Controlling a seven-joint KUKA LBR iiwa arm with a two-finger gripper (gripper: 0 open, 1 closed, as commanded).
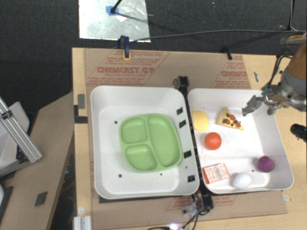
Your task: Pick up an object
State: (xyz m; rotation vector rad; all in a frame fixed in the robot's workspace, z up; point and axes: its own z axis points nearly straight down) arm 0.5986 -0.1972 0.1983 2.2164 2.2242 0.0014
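Cardboard-covered surface [158, 66] holds two white bins, dark carpet [201, 8] behind; claw [261, 104] hangs open over the right bin [283, 147], gripping nothing.

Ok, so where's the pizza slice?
The pizza slice lies in the right bin, near its far edge, just right of the yellow lemon and above the orange ball.

Both white bins [139, 99] are seen to be smooth matt plastic, and the green divided tray [150, 142] a faintly glossy plastic. The bench board [158, 63] is covered with printed brown paper, and at eleven o'clock a crinkled, shiny foil-like sheet [114, 13] is laid on dark rough cloth.
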